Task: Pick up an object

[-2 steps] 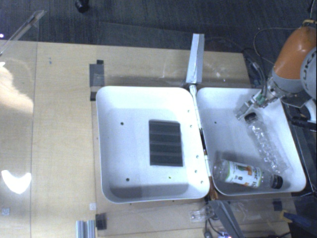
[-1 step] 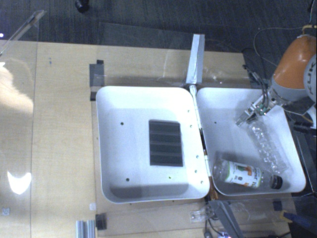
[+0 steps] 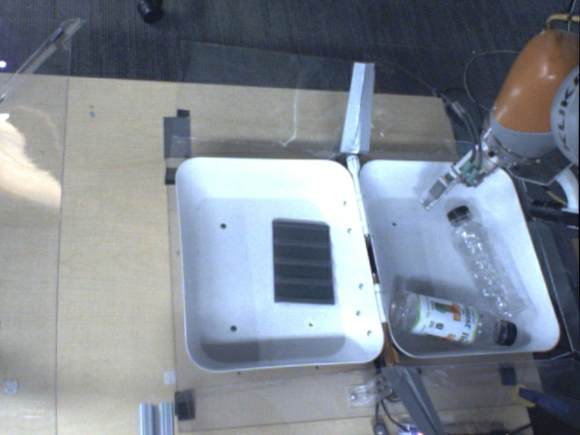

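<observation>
Your end effector [image 3: 444, 188] hung with fingers apart, holding nothing, over the right white bin [image 3: 399, 243]; the clear crumpled plastic bottle [image 3: 485, 261] lay just below, so you needed to centre across its narrow body

Bench [image 3: 100, 270]: pale wood, bearing two white bins side by side.
Left bin [image 3: 208, 243]: one dark ribbed pad [image 3: 303, 261] lying flat near its centre.
Right bin [image 3: 399, 216]: one clear bottle [image 3: 485, 261] with black cap, lying slantwise, cap toward the far wall; one labelled bottle [image 3: 444, 320], black cap, on its side along the near wall, close beside the clear bottle's base.
Arm [image 3: 535, 89]: orange and grey, entering from right. Gripper [image 3: 453, 181] over the right bin's far part, just beyond the clear bottle's cap, holding nothing.
</observation>
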`<action>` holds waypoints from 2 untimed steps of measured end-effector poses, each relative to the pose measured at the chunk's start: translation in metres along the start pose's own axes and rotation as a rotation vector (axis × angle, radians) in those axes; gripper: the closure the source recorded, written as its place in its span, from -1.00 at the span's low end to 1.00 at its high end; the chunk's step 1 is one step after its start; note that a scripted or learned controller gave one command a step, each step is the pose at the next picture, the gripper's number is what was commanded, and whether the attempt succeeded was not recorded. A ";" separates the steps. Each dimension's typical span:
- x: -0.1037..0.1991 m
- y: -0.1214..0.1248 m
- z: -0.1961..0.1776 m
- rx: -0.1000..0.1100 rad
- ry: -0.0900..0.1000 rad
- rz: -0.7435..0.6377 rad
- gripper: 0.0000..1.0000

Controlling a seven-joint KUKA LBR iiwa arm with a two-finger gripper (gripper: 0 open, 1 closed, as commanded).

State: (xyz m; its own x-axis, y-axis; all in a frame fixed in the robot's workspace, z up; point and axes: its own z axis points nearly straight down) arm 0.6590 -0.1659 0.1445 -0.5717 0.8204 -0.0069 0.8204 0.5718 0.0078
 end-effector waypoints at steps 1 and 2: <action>-0.009 -0.055 0.054 -0.001 -0.002 0.008 -1.00; 0.024 -0.074 0.054 -0.004 -0.004 -0.005 -1.00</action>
State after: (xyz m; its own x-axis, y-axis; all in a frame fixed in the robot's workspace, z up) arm 0.5850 -0.1887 0.0897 -0.5756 0.8177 -0.0111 0.8176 0.5757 0.0119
